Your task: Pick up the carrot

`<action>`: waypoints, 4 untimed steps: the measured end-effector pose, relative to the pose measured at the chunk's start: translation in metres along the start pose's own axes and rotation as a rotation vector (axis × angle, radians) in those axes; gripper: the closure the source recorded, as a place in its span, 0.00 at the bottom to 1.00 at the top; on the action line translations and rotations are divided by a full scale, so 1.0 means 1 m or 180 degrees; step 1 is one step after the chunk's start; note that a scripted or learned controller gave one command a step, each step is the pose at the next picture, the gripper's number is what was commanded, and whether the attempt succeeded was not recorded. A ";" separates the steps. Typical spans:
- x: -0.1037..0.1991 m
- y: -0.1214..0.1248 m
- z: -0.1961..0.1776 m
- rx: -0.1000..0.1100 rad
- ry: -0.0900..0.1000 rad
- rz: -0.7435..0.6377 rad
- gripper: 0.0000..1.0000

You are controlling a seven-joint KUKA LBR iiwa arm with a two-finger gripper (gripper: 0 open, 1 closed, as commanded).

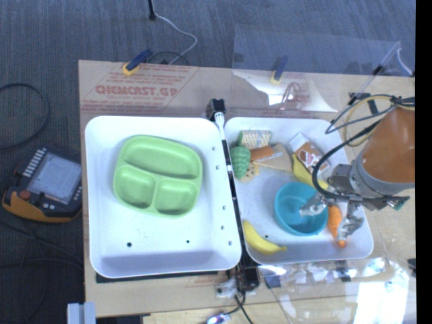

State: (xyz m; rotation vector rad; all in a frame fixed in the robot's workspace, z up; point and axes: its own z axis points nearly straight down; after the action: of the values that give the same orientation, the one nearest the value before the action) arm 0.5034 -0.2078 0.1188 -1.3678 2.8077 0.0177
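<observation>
The carrot point(335, 225) is small and orange and lies in the right bin point(270, 194), just right of a blue bowl point(294, 211), with its tip pointing toward the bin's front edge. My gripper point(331, 219) is down over the carrot. One finger point(313, 211) is at the bowl's right rim and the other point(350, 225) is right of the carrot. The fingers stand apart with gaps on both sides of the carrot, so the gripper is open around it. The grey wrist and orange band point(391, 150) hang above, to the right.
The right bin also holds a banana point(262, 238) at the front, a second yellow piece point(304, 171), a corn cob point(255, 139), a green vegetable point(240, 159), an orange-and-tan item point(265, 154) and a small packet point(308, 156). A green divided plate point(158, 174) lies in the left bin point(108, 248).
</observation>
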 end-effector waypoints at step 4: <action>-0.045 0.040 -0.049 0.0008 0.0056 0.0282 0.00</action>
State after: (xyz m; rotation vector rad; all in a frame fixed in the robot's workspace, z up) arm 0.4991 -0.1482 0.1693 -1.2481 2.8796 0.0031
